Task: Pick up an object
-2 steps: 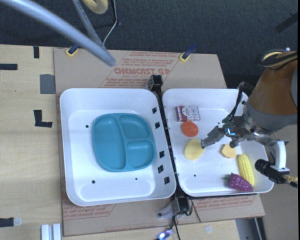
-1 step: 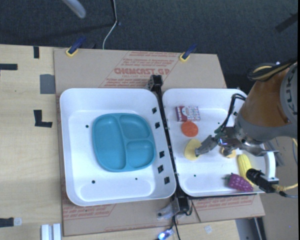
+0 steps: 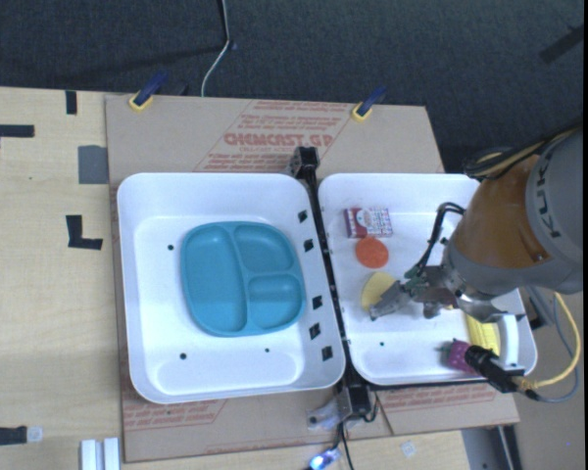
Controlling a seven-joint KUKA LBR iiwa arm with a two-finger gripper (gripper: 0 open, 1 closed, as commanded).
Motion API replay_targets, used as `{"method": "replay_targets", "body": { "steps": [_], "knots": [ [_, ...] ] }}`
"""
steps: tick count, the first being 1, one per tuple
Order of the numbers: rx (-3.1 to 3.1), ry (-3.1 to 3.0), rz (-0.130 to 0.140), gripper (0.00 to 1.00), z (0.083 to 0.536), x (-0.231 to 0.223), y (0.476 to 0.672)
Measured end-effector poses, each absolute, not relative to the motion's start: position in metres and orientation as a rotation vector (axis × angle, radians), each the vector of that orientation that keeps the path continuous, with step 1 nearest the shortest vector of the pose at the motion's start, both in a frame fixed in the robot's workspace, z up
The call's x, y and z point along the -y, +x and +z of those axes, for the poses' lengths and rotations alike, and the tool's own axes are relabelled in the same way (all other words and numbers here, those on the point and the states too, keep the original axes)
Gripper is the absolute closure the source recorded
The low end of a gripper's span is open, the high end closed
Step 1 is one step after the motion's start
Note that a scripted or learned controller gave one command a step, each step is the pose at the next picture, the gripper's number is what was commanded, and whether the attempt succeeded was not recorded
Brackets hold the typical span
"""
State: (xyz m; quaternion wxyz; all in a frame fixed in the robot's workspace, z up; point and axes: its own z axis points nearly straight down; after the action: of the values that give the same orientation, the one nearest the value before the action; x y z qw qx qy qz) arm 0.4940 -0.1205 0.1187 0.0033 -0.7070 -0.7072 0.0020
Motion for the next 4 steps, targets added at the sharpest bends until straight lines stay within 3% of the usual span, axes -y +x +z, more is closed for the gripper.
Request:
{"method": "replay_targets", "body": {
  "steps": [1, 4],
  "knots": [
    [2.22, -2.217, 0.003, 1.0, 0.131, 0.12, 0.495],
    [2.227, -2.223, -0.004, 1.0, 0.272, 0.123, 0.494]
  ]
}}
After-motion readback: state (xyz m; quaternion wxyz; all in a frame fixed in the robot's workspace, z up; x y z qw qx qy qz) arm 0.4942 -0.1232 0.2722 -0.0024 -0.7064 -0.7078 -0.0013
